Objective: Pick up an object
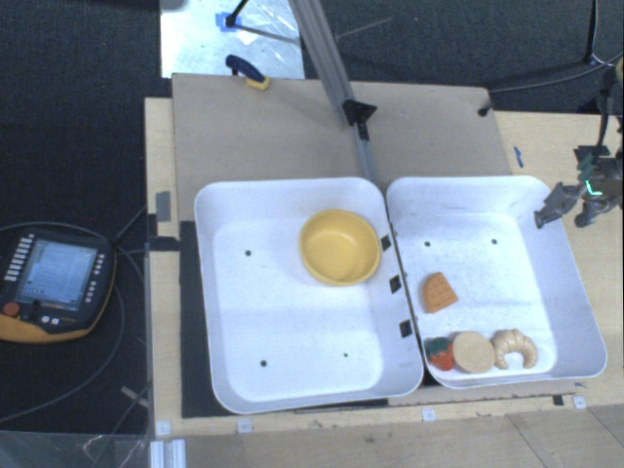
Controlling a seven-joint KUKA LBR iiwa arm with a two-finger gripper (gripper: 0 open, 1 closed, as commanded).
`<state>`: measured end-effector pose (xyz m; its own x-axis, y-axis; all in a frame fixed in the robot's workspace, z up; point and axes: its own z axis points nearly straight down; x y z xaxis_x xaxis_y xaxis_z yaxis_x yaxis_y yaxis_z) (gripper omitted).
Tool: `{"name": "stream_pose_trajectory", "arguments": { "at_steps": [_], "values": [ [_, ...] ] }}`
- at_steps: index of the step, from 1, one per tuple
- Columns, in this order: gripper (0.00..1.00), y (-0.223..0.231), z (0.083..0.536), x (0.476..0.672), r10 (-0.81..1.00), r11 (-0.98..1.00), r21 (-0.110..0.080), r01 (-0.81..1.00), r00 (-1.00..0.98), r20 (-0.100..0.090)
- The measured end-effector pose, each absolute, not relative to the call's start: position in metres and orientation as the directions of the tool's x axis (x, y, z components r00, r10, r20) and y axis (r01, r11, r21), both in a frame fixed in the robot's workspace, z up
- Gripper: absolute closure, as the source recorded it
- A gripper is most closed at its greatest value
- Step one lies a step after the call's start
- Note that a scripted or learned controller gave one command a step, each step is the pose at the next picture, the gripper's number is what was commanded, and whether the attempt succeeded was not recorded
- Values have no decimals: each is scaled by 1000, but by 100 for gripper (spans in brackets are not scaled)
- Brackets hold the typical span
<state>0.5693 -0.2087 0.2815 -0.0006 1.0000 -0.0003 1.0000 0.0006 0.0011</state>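
My gripper [565, 214] hangs over the far right rim of the right bin [487, 213], its two dark fingers spread open with nothing between them. In that bin lie an orange wedge [439, 292], a small red and green piece [441, 354], a round beige disc [473, 352] and a croissant [515, 347], the last three clustered at the near edge. A yellow bowl [339, 247] stands upright in the left bin [253, 359], near its far right corner. The gripper is well away from all of these, up and to the right of them.
A grey pole [327, 52] slants across the brown board behind the bins. An orange-edged teach pendant [54, 281] lies on the dark floor at the left. A blue and yellow clamp [246, 70] sits at the board's far edge.
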Motion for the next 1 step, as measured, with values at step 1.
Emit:
{"name": "stream_pose_trajectory", "arguments": {
  "at_steps": [1],
  "values": [
    [0,-209,281,569,1000,1,1,1000,-1,0]
  ]
}}
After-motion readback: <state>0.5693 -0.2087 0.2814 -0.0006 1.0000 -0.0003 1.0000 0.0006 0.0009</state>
